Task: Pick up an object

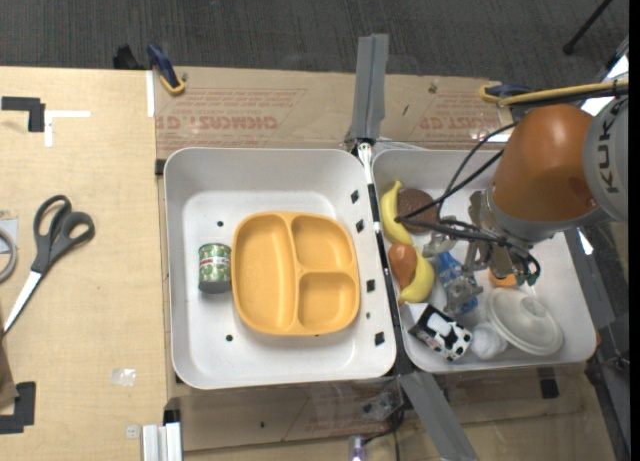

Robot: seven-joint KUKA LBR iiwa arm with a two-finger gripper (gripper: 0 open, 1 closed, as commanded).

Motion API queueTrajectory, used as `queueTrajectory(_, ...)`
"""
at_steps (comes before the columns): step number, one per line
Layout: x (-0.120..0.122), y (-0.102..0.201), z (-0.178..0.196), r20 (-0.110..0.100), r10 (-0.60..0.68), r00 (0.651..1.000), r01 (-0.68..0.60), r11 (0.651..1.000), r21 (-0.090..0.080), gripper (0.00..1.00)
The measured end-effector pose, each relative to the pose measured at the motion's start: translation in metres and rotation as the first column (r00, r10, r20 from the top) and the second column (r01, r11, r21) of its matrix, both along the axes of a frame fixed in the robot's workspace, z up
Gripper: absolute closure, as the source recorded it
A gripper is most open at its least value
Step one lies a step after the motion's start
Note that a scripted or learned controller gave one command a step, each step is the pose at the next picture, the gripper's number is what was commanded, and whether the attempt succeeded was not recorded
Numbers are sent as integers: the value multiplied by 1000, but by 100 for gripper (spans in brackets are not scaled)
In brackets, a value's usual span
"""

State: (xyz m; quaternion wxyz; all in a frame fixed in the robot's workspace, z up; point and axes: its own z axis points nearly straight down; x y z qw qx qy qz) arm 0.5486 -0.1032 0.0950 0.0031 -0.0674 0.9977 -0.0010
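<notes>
The right bin (pixel 583 347) holds a jumble of things: a yellow banana (pixel 390 217), a brown round object (pixel 416 203), a red-orange fruit (pixel 403 262), a black-and-white cow toy (pixel 441 333), a white bowl-like lid (pixel 526 322) and a small blue item (pixel 448 267). My gripper (pixel 462 289) hangs low in the middle of this bin, just right of the blue item and above the cow toy. The orange-banded wrist (pixel 540 164) and cables cover the bin's back right. I see nothing lifted off the bin floor.
The left bin (pixel 181 249) carries a yellow divided plate (pixel 296 274) and a small green-labelled can (pixel 214 268) at the plate's left. Scissors (pixel 50 239) lie on the wooden bench far left. A grey divider bar (pixel 369 89) stands between the bins at the back.
</notes>
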Motion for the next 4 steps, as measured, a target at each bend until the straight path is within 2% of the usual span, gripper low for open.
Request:
queueTrajectory(1, 2, 1, 11, 6, 4, 1000, -4, 1000, -2, 100)
queueTrajectory(2, 28, -73, -1, 1, 180, 984, -180, 984, 0, 100)
queueTrajectory(3, 109, -36, 108, 2, 210, 978, -210, 978, 0, 100)
queueTrajectory(4, 108, -36, 108, 1, 209, 978, -209, 978, 1, 0)
